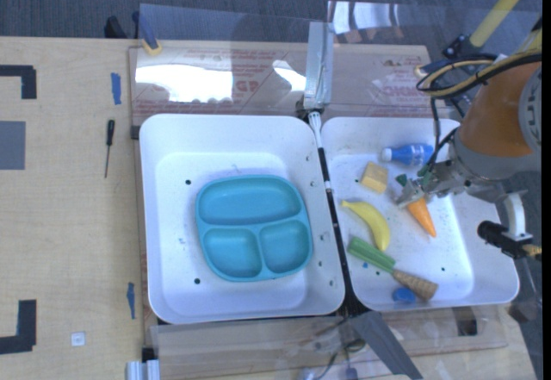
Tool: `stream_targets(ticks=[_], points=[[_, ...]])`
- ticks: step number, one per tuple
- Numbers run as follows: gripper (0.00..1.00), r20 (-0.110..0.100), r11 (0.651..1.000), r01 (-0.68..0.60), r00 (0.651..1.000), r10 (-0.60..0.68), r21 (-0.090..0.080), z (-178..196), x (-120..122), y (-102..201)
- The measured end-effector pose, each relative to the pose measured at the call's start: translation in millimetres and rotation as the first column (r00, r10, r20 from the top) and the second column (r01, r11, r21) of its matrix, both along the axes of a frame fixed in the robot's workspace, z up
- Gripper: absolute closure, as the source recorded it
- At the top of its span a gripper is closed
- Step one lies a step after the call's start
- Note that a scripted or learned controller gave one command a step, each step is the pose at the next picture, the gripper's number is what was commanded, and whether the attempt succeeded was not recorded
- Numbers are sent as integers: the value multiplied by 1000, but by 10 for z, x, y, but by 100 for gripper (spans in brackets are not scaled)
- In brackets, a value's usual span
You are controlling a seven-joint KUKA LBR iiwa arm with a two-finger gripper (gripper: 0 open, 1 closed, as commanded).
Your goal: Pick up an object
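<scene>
My gripper [411, 190] is low in the right bin [492, 282], coming in from the right below the orange-banded wrist. An orange carrot [422, 217] lies just under and right of its tip, touching or nearly so. To the gripper's left sits a yellow block [374, 177], and a blue bottle [408, 153] lies just behind it. Nearer the bin's front are a banana [370, 221], a green stick [372, 254], a tan cone [418, 285] and a small blue piece [403, 294]. I see nothing lifted off the bin floor.
The left bin [164, 146] holds a blue divided plate [254, 226]. A raised divider [325, 197] separates the two bins. A clear panel [318, 68] stands behind them. Cables [456, 77] hang above the arm at the right.
</scene>
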State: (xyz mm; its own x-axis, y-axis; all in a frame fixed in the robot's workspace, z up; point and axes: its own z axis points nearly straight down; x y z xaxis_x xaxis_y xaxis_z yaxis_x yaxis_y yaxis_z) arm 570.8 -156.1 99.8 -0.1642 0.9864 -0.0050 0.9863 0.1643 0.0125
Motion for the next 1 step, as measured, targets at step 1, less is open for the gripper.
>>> stream_targets(ticks=[1], points=[[100,1,998,-64,998,64,4,1167,169,862]])
